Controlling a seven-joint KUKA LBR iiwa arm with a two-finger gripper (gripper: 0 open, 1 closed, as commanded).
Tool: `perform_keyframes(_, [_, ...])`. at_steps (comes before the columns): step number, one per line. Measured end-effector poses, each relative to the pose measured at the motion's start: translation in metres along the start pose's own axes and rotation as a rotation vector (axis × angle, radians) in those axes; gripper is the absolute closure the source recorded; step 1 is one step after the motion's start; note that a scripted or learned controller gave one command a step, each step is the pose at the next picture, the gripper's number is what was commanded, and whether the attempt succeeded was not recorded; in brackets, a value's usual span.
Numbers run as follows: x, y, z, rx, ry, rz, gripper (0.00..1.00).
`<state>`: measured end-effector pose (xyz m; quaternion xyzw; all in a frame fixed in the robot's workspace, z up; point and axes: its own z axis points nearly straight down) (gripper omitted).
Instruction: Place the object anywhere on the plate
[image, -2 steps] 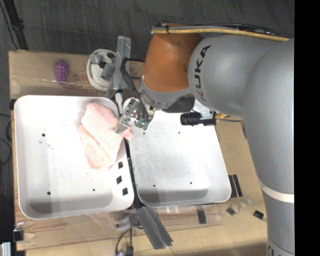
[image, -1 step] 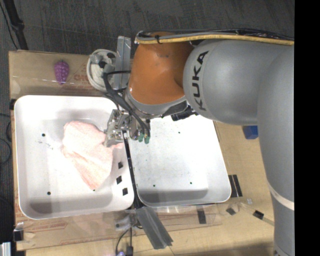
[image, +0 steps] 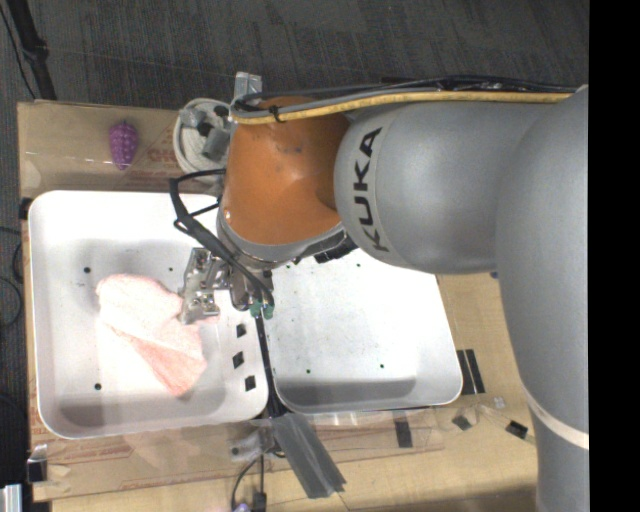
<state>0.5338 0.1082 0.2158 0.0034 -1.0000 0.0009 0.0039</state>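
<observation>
The arm (image: 440, 170) fills the frame from twelve round to five o'clock, its orange band (image: 275, 180) sitting just above the wrist. Below it lie the two bins side by side: the left bin (image: 55, 300) toward nine o'clock, the right bin (image: 350, 330) near centre and toward five.

In the left bin, at about eight o'clock of the frame, lies a pale pink thing (image: 150, 330), flat and soft-looking; I cannot tell whether it is the plate, a cloth, or the object itself. The gripper (image: 205, 290) hangs at its three o'clock edge, touching or just above it. Whether it is released or clenched I cannot tell, and nothing is plainly visible in its grasp.

Outside the bins at ten o'clock, on the bench, sits a small purple thing (image: 123, 143), well apart from the gripper.

Risks, as I judge them: the gripper is at the rim of the pink thing rather than over its middle, so a release here could drop a load off the edge into the bin. If the pink thing is soft, a closing or lifting gripper could snag and drag it. The cables near the wrist could also catch the bin wall.
</observation>
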Motion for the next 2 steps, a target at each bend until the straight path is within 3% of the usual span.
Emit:
perform_keyframes(1, [0.0246, 0.0435, -0.0086, 0.001, 0.000, -0.004, 1.00])
perform_keyframes(2, [0.0245, 0.0432, -0.0087, 0.001, 0.000, -0.003, 0.00])
